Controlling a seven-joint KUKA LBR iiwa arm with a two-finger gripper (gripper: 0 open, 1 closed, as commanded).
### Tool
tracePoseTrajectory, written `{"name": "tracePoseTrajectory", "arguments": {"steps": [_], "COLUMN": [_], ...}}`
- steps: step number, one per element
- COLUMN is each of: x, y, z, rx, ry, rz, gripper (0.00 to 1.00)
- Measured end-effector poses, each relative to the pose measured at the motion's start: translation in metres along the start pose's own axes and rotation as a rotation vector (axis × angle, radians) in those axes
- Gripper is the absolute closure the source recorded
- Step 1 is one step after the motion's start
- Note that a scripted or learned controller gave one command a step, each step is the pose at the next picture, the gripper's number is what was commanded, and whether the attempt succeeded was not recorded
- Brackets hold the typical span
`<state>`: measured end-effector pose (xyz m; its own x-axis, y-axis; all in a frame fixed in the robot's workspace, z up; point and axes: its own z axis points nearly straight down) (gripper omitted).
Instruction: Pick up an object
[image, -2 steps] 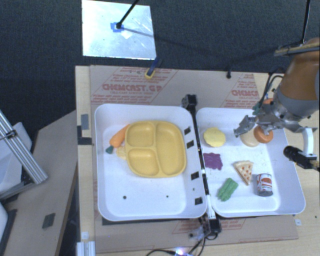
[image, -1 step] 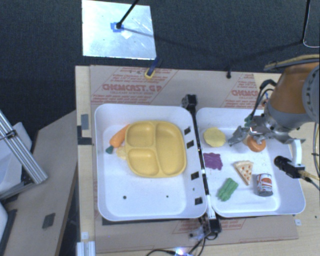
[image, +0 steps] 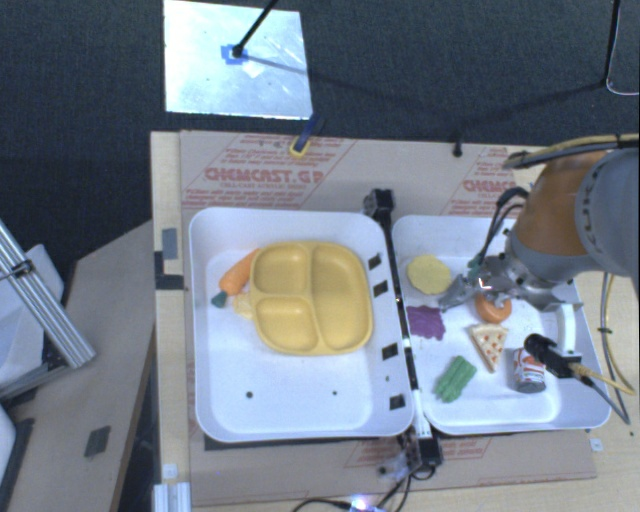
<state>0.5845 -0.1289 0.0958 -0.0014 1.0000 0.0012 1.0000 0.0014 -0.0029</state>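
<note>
Green toy (image: 455, 378) lies at near edge of right bin (image: 590, 400). Orange round piece (image: 492, 309) sits farther back, directly under gripper (image: 478, 288), touching or just below it. Pizza wedge (image: 489, 345) just nearer than orange piece. Gripper's grasp state: cannot tell.

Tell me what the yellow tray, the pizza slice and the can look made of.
Tray: likely molded plastic, one even yellow with a soft sheen and rounded compartment walls.
Pizza slice: probably toy plastic or rubber, flat matte colors with crisp edges; too small to be sure.
Can: looks like metal with a printed label, going by its grayish rim, though it could be a plastic replica.
</note>
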Motion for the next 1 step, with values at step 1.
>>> {"name": "tracePoseTrajectory", "arguments": {"steps": [1], "x": [0.0005], "y": [0.0022], "z": [0.0084], "rx": [-0.007], "ry": [-0.001], "rz": [0.000], "gripper": [0.00]}}
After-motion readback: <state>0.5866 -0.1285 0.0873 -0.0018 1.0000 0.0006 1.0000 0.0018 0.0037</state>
